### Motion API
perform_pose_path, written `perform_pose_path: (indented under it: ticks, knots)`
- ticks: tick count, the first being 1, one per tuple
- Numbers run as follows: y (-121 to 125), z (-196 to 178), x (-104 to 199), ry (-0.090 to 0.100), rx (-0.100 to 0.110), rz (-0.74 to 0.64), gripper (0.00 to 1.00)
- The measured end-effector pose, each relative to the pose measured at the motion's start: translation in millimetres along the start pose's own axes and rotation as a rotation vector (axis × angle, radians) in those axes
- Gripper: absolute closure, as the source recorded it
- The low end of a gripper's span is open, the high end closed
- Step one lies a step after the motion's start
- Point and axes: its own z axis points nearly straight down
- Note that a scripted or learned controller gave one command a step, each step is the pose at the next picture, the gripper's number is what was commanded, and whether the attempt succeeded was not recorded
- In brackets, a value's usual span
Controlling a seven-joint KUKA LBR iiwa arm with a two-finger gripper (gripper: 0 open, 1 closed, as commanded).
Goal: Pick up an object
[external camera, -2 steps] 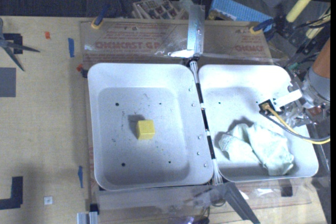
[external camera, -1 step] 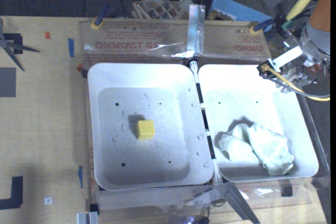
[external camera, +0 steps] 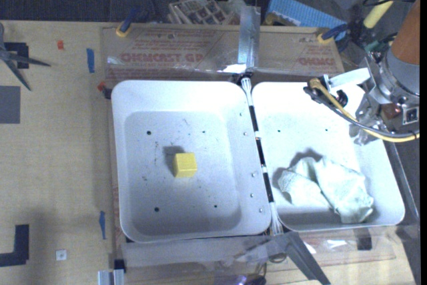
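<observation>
A small yellow cube lies near the middle of the left bin. A crumpled white cloth fills the near part of the right bin. The arm comes in from the right, and its gripper hangs over the right bin's right side. It sits just above and behind the cloth's far right corner, amid yellow and black cables. Nothing is visibly held in it.
A metal divider strip runs between the two bins. A cardboard sheet with clamps lies behind them. Cables loop over the right bin's far edge. Clutter and boxes stand beyond the bench.
</observation>
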Motion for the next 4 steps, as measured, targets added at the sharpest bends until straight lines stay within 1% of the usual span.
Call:
perform_pose_path:
  ticks: [1, 2, 3, 4]
  knots:
    - [-73, -40, -29, 0.003, -0.002, 0.004, 1.0]
    - [-241, -3, 14, 0.005, -0.003, 0.007, 1.0]
    - [-179, 5, -7, 0.001, -0.002, 0.007, 1.0]
    - [-277, -10, 14, 0.005, -0.003, 0.006, 1.0]
